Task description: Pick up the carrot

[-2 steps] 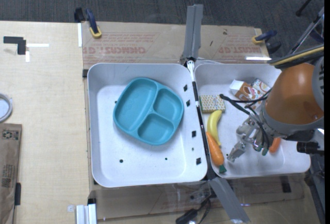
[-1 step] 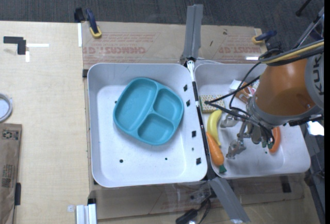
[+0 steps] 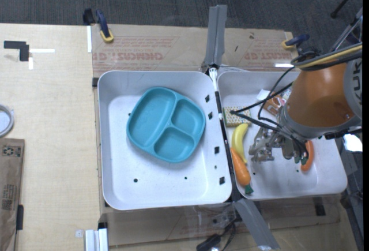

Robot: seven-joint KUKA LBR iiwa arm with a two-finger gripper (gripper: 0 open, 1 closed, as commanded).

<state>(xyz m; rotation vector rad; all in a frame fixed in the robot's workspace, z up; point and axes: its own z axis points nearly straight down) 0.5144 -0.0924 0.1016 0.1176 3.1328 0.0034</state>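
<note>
Carrot (image 3: 240, 170): lies along right bin's (image 3: 277, 189) left wall, beside banana (image 3: 239, 138).
Gripper (image 3: 262, 150): just right; finger state unclear.
Approach: descend straddling carrot, clear of wall.

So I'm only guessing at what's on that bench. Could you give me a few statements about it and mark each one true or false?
1. The blue divided plate lies in the left bin. True.
2. The carrot lies on the blue plate. False: it lies in the right bin, along that bin's left wall.
3. The banana lies just above the carrot in the picture. True.
4. The tool has the carrot between its fingers. False: the carrot lies in the bin to the tool's left, apart from it.
5. The arm's orange band is over the left bin. False: it is over the right bin.
</note>
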